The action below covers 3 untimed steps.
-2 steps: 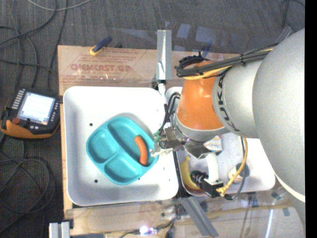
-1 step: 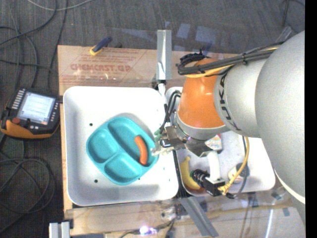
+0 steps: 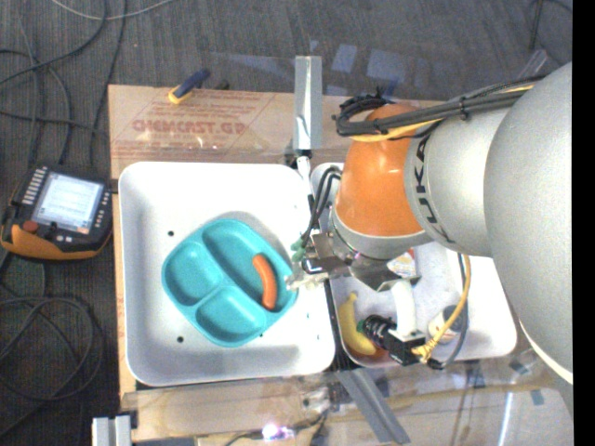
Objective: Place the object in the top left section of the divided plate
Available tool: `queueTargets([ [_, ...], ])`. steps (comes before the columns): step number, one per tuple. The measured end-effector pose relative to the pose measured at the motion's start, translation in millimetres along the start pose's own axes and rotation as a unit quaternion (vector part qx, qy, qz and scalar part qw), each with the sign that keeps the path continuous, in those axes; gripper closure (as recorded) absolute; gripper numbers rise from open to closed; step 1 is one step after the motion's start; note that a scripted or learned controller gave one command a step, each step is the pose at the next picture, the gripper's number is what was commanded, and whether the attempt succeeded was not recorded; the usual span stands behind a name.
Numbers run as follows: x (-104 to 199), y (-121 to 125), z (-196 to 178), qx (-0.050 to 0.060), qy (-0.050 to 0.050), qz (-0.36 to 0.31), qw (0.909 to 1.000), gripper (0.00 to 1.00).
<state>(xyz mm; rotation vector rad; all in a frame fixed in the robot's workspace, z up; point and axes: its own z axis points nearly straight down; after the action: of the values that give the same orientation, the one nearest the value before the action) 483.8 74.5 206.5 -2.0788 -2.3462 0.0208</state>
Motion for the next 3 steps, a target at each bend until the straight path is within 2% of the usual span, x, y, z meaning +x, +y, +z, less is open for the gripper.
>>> queueTargets([
  [1, -72.4, -8.8, 24.4, -0.006, 0.001, -0.017, 0.9998, 1.00],
  [2, -56.3, -7.1, 24.4, -0.005, 0.001, -0.044, 0.9990, 1.00],
  [3, -100.7, 21.3, -23.0, -0.006, 0.000, -0.076, 0.9971, 1.00],
])
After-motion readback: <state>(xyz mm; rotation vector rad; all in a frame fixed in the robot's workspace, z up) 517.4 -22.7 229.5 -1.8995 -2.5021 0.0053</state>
